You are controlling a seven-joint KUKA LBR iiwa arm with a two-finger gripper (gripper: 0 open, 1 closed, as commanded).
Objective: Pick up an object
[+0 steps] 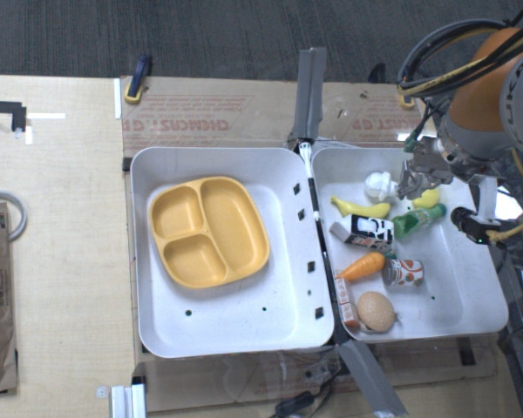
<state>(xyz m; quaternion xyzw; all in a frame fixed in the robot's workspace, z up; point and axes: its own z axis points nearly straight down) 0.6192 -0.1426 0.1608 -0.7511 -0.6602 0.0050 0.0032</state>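
The right bin [471, 307] holds several small items. Among them are a white lump [378, 184], a yellow banana [359, 207], a small yellow piece [428, 198] and a green bottle [417, 221]. Nearer the front lie a black-and-white carton [364, 229], a carrot [363, 266], a red-and-white can [404, 273] and a tan egg-shaped object [376, 311]. My gripper [412, 187] hangs low at the back of this bin, between the white lump and the small yellow piece, just above the green bottle. Nothing is visibly held.
The left bin [157, 320] carries a yellow divided plate [209, 231]. A grey divider bar [310, 94] runs between the bins at the back. Black and yellow cables [436, 50] loop above the arm at the right.
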